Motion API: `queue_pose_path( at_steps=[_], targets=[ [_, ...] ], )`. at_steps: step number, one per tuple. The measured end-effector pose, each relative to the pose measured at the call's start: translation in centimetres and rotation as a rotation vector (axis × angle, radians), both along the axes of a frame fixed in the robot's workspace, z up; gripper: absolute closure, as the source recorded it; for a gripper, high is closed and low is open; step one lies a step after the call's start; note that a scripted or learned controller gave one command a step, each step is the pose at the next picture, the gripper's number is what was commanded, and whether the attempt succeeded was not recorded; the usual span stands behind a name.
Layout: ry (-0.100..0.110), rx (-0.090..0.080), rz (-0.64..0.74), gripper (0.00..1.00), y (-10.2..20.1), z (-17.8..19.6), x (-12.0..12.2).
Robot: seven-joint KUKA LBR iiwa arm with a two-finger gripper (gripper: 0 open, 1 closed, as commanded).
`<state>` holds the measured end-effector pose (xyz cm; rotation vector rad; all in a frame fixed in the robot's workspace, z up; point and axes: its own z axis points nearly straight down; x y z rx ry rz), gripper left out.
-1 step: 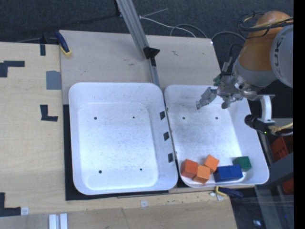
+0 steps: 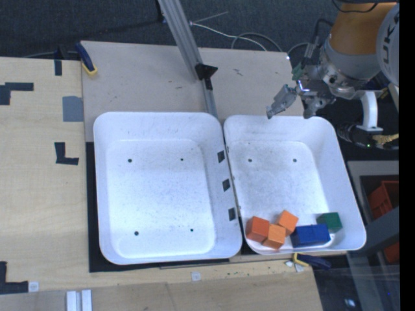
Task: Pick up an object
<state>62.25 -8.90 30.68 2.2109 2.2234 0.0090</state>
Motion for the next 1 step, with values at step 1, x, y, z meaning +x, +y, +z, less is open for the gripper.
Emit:
queue_pose_path(
  at_steps=[1],
  targets=[
    [0.003,0.0,-0.002,0.0,1.71,3.9,2.89]
  ],
)
